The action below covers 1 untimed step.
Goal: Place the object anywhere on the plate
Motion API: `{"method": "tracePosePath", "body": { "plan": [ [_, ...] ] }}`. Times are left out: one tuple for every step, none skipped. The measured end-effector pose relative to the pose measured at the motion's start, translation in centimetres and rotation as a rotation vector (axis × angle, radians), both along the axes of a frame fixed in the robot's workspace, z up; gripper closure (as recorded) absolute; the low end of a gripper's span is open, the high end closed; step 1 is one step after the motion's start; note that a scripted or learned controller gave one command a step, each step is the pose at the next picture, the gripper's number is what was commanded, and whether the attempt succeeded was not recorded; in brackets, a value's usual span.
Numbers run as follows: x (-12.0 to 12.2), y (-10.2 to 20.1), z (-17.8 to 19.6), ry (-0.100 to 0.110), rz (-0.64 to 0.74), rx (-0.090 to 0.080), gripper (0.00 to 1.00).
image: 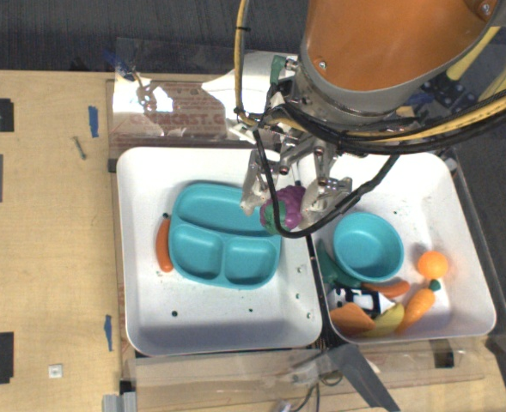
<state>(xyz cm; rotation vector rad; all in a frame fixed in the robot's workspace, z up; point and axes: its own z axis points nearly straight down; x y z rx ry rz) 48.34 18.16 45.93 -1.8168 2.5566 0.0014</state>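
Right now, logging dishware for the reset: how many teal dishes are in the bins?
2. The divided teal plate lies in the left bin; the teal bowl sits in the right bin, beside orange toy food. The arm could hide more.

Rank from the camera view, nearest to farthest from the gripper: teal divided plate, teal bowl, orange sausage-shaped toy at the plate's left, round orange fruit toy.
Measured from the gripper, which has a purple object between its fingers:
1. Teal divided plate, left bin, its right edge just beside the fingers.
2. Teal bowl, right bin, lower right of the gripper.
3. Orange sausage-shaped toy, left of the plate.
4. Round orange fruit toy, far right.
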Motion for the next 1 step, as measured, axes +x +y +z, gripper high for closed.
{"method": "tracePosePath", "body": {
  "plan": [
    [-0.35, 2.08, 2.78, -0.006, 0.282, 0.001, 1.00]
  ]
}}
